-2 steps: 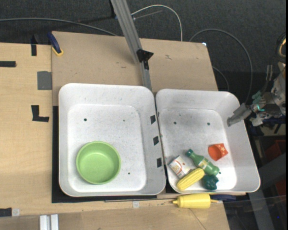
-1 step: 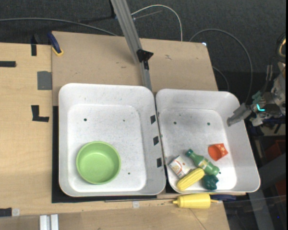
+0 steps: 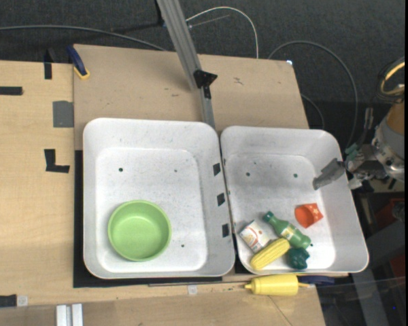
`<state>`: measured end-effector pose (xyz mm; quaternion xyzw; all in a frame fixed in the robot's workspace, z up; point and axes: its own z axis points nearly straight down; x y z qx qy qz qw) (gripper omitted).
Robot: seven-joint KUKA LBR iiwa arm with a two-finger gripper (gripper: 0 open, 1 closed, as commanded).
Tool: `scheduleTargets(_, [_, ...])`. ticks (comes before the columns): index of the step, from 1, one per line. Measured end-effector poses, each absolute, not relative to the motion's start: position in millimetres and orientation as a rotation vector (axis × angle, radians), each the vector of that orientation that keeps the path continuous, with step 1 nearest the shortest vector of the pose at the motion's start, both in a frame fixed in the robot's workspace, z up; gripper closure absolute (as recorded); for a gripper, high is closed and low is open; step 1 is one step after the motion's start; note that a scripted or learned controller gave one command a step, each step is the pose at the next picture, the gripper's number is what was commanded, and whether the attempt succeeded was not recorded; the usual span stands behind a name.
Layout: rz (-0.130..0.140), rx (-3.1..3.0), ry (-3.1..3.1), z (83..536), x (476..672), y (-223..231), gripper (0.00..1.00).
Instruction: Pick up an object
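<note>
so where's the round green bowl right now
The round green plastic bowl sits in the left white bin's near-left corner, apart from the toys in the right white bin.

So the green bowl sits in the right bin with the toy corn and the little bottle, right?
Not quite. The camera view shows the green bowl alone in the left bin; the toy corn and the little bottle lie in the right bin.

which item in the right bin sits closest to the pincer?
The orange-red block. It lies alone, nearest the pincer, while the green bottle, corn and small can cluster farther away.
</note>
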<state>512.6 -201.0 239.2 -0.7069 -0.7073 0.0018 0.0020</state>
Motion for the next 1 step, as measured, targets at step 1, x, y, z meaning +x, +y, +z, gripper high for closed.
scheduleTargets(1, [0.007, -2.217, -2.218, 182.9, 514.2, -210.0, 0.0])
